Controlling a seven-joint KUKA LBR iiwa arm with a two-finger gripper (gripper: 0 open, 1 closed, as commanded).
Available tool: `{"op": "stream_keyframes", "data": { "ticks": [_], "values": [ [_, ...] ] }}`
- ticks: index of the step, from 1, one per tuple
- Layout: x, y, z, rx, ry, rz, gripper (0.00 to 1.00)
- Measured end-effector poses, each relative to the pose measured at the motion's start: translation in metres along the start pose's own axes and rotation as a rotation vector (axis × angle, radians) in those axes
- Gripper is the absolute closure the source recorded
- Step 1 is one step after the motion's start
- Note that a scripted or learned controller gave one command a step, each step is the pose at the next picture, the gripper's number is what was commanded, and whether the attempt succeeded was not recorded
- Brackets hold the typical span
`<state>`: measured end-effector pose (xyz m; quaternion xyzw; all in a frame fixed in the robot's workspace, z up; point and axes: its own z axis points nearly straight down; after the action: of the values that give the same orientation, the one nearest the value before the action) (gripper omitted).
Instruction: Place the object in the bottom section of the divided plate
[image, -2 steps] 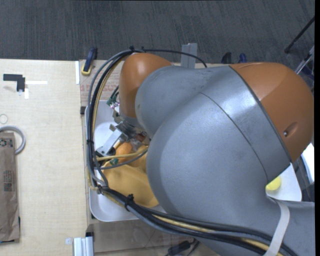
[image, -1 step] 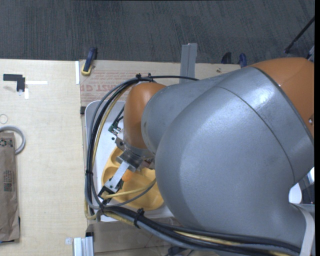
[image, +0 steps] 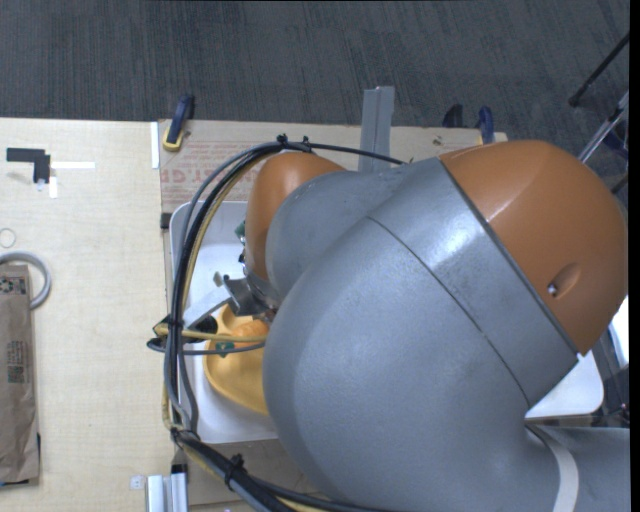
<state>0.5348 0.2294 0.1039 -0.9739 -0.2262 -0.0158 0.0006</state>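
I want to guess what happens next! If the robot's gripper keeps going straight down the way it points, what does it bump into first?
Probably the yellow plate in the white bin. The gripper points down just above it, though the big arm hides much, so depth is uncertain.

Dark carpet floor (image: 200, 50), light wood bench (image: 90, 300)
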Motion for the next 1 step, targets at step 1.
{"op": "stream_keyframes", "data": {
  "ticks": [1],
  "values": [
    [0.0468,0.0257,-0.0143,0.002,-0.033,0.154,1.0]
  ]
}}
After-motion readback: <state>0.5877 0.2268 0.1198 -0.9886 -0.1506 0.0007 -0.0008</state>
